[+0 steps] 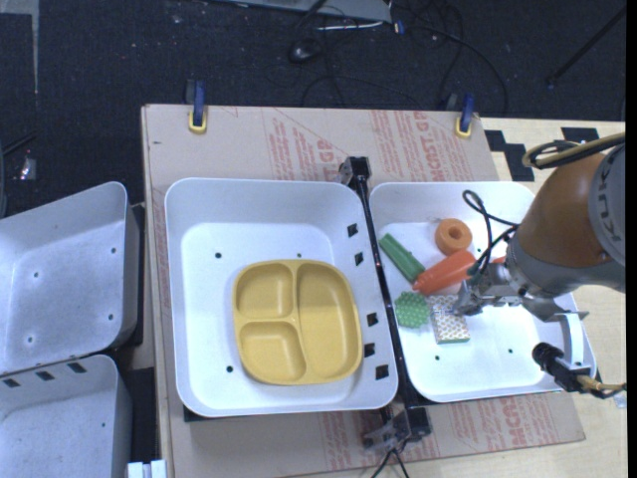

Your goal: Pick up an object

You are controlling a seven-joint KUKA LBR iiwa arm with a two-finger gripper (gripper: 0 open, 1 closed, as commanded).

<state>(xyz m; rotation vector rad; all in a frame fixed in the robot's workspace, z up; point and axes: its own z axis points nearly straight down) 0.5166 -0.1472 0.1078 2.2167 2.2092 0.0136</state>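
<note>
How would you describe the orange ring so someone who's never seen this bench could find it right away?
Look in the right-hand white bin, at its far side away from the yellow tray's bin. The orange ring lies there, just beyond the carrot. It is the only round piece with a hole through its middle; the carrot is long and solid.

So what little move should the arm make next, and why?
Probably a short drop straight down. The tool hangs in the right bin, just above the grey textured pad and beside the orange carrot. Nothing visibly sits in it, so lowering onto the pad seems the natural step.
</note>
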